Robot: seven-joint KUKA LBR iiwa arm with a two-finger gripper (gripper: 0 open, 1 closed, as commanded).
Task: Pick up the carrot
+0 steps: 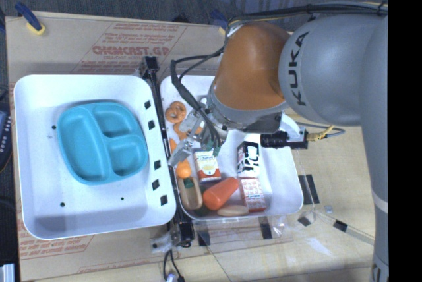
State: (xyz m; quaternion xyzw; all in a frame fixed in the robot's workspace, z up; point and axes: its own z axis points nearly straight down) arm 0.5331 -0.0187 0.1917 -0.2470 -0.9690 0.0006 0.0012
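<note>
The carrot (pixel 221 192) is lying at the near end of the right bin (pixel 290 192), crowded between a brown-handled item (pixel 190 194) on its left and a small red carton (pixel 252 193) on its right, with a pale piece (pixel 231 210) just in front. A descent here is risking a pinch on a neighbour instead, or a glancing slip off the tapered body. Just beyond the carrot, the claw (pixel 196 136) is hovering over a juice box (pixel 208 165); whether it is spread cannot be told. Farther left, a blue tray (pixel 102 142) is sitting in the other bin (pixel 33 162).
</note>
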